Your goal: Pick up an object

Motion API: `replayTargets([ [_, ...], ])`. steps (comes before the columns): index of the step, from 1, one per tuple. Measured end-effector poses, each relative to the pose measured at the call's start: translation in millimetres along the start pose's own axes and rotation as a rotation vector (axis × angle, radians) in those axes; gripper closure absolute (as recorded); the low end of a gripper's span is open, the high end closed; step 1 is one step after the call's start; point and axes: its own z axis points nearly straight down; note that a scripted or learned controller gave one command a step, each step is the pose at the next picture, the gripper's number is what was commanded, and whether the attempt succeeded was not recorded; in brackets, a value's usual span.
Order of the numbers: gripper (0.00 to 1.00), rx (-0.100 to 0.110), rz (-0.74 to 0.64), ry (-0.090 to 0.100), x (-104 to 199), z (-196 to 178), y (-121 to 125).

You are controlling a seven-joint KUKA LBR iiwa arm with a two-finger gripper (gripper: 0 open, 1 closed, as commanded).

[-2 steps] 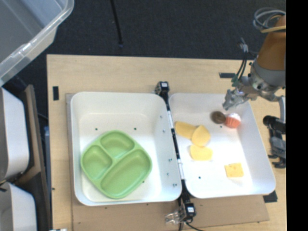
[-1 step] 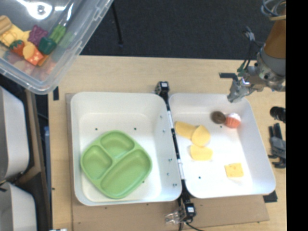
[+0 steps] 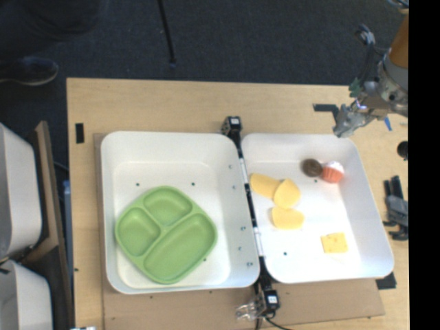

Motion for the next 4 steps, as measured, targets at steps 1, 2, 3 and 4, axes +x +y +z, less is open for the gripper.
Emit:
replayTargets([
  [1,1.0,0.003,-0.003,0.001,49,-2,-3],
  [2,1.0,0.004,-0.004,0.002,110,8,-10],
  [3,1.0,0.003,-0.003,0.002,157,11,-11],
  [4,1.0,0.004,-0.004,0.002,213,21,-30],
])
